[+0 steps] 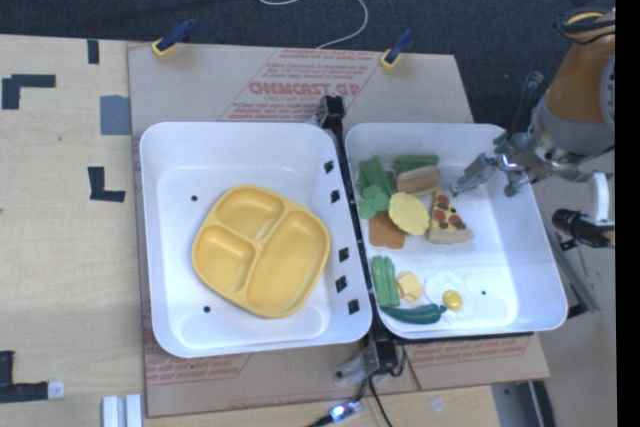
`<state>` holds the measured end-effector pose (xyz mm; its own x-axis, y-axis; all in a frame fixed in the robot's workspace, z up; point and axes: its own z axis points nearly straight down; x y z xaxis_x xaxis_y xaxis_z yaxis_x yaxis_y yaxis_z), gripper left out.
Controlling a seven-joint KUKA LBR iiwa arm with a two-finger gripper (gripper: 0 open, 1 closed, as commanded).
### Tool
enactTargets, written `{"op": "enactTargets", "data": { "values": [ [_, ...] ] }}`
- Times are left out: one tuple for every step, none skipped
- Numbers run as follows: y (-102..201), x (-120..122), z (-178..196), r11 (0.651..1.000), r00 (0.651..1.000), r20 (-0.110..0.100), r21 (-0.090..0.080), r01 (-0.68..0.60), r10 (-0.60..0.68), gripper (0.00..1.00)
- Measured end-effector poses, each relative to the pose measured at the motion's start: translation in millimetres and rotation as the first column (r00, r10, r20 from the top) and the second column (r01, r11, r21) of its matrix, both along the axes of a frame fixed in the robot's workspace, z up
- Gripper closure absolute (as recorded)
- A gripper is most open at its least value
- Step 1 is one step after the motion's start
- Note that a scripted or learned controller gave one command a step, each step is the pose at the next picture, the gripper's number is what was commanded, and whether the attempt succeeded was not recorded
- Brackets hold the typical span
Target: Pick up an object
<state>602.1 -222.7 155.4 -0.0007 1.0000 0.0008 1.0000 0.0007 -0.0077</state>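
The right bin (520, 245) holds several toy foods: a pizza slice (447, 218), a yellow round piece (408, 212), a brown piece (385, 233), a bun (417, 179), green leaves (372, 185), a fried egg (447, 295) and a dark green pod (412, 313). My gripper (488, 183) hangs over the bin's upper right part, just right of the pizza slice and apart from it. Its fingers are spread open and nothing sits between them.
A yellow divided plate (262, 250) lies in the left bin (165, 215). The arm with its orange band (580, 85) comes in from the right over the bin's rim. Bare white floor shows in the right bin's right half.
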Motion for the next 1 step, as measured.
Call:
{"op": "enactTargets", "data": {
  "values": [
    [5.8, -5.2, -45.8, 1.000, 1.000, 0.002, 0.000, -0.001, 0.001, 0.00]
  ]
}}
